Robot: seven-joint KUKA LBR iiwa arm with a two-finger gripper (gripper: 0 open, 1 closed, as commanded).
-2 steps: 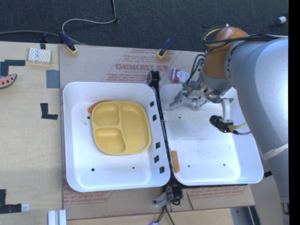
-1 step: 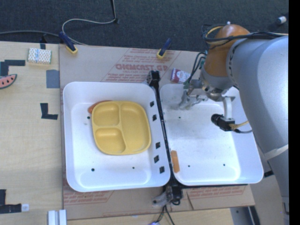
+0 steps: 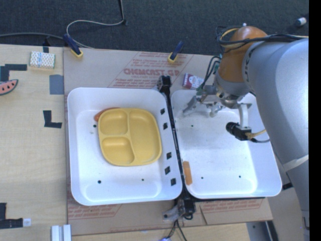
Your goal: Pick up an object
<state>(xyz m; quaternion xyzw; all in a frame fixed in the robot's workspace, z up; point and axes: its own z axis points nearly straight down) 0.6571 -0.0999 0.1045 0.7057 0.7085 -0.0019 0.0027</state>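
Observation:
My gripper [image 3: 201, 108] hangs over the far left part of the right bin [image 3: 261, 182], open, its two grey fingers spread with nothing between them. A small orange object [image 3: 186, 172] lies in the right bin against its left wall, near the front and well away from the gripper. In the left bin [image 3: 83, 179] sits a yellow divided plate [image 3: 130, 136]. A reddish-orange thing [image 3: 99, 115] peeks out from under the plate's far left corner, mostly hidden.
The grey arm with its orange band [image 3: 241, 36] covers the right bin's far right side. A black cable fitting [image 3: 236, 130] hangs over the bin floor. A small packet [image 3: 191, 80] lies on the cardboard behind the bins. Black clips line the divider [image 3: 169, 134].

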